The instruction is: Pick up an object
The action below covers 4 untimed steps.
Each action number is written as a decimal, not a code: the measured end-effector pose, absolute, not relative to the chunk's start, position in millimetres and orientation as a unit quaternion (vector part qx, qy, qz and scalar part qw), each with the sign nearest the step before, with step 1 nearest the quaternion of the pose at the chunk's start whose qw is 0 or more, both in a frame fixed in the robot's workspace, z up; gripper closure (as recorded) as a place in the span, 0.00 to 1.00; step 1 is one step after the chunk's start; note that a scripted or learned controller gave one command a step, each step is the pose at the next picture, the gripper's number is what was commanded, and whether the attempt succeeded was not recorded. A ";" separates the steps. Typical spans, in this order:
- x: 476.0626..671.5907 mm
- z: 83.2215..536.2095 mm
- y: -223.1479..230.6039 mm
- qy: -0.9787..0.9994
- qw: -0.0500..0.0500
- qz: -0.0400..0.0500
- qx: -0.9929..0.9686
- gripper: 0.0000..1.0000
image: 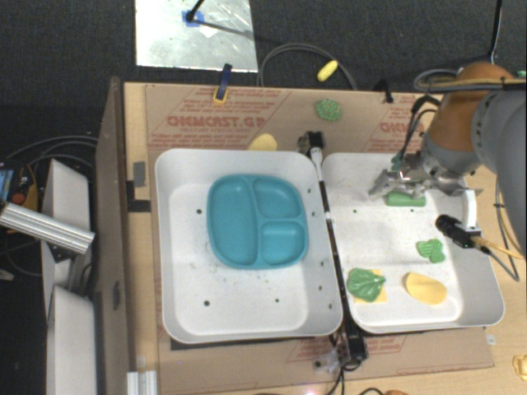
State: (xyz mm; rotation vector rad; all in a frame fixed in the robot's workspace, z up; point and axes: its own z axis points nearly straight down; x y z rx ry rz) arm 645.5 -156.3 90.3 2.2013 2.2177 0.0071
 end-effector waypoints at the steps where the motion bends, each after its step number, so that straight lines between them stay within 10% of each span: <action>1: 671.4 145.2 -173.5 0.709 0.005 0.002 0.705 0.00; 2: 654.2 87.0 -158.9 0.709 0.007 0.002 0.705 0.00; 3: 652.2 247.7 -165.6 0.709 0.009 0.005 0.706 0.00; 4: 642.9 75.6 -163.5 0.708 -0.003 -0.002 0.706 0.00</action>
